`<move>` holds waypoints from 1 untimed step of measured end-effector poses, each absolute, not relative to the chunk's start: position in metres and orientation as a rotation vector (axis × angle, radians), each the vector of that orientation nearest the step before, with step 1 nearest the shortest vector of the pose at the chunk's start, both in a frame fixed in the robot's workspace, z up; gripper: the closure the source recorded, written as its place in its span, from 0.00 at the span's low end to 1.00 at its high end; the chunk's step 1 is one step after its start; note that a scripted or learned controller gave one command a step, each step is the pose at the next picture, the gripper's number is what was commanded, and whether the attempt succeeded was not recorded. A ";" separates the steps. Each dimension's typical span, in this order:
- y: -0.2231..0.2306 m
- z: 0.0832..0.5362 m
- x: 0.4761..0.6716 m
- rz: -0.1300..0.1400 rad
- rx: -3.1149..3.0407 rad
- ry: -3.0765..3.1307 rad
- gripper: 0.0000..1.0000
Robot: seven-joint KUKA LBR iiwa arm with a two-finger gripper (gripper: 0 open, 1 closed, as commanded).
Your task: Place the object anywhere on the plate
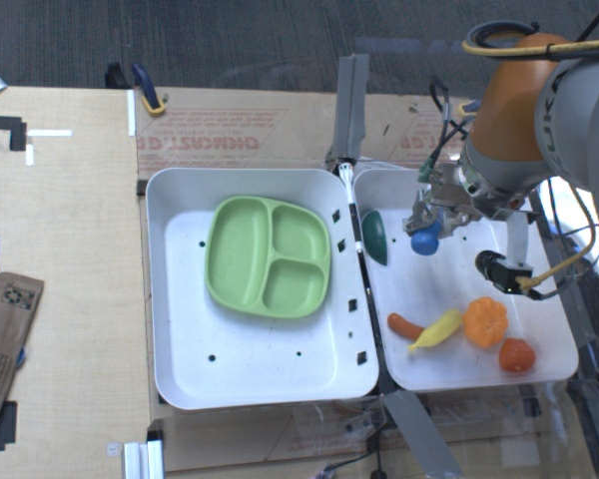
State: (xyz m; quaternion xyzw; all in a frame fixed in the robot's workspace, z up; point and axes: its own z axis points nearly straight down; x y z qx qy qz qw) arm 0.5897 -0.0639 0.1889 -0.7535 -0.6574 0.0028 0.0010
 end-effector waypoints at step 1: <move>0.017 0.189 0.635 0.006 -2.088 -2.345 1.00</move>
